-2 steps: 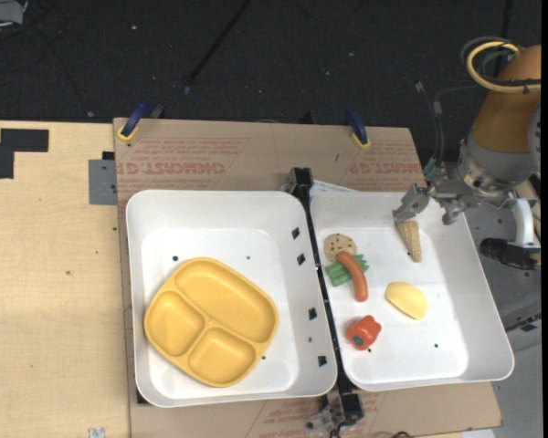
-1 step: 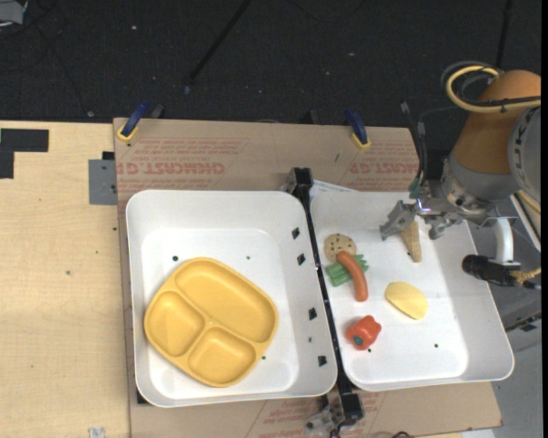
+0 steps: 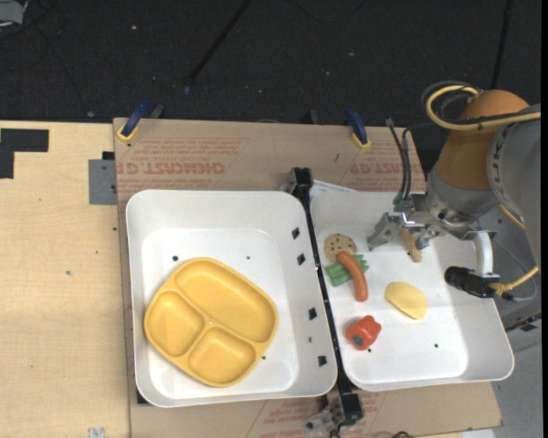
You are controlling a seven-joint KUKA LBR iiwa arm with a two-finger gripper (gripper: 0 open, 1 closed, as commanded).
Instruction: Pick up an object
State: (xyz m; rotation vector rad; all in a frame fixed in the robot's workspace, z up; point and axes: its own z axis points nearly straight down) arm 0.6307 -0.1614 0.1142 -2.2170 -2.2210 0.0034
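Note:
The right bin [image 3: 479, 359] holds a round tan cookie [image 3: 339, 244], an orange carrot [image 3: 354, 276] with a green top, a yellow potato-shaped piece [image 3: 406, 299] and a red pepper [image 3: 364, 332]. My gripper [image 3: 399, 238] hangs over the bin's upper part, to the right of the cookie and above the yellow piece. Its fingers [image 3: 380, 235] are spread open with nothing between them.
The left bin [image 3: 164, 213] holds a yellow divided plate [image 3: 210, 320]. A black divider [image 3: 314, 272] runs between the bins. The arm's grey body and orange band [image 3: 479, 144] stand over the right bin's far right corner, with a black cable [image 3: 470, 281] beside it.

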